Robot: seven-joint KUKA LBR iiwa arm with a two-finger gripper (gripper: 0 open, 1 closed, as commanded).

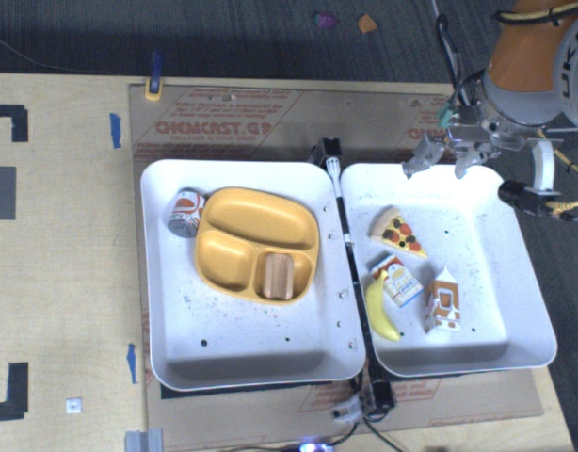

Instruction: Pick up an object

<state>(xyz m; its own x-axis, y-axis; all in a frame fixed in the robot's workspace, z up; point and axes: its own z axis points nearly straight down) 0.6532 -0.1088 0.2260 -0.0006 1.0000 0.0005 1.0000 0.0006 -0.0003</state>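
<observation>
Your gripper hovers spread and holding nothing over the right bin's far rim. Nothing is picked yet: pizza slice, banana and small cartons lie below, awaiting descent and grasp.

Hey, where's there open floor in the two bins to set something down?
Left bin: the near strip below the yellow tray. Right bin: the far-right floor beyond the pizza slice, plus the near-right corner. Crowded: banana, small box and carton cluster together; the can sits against the tray.
</observation>
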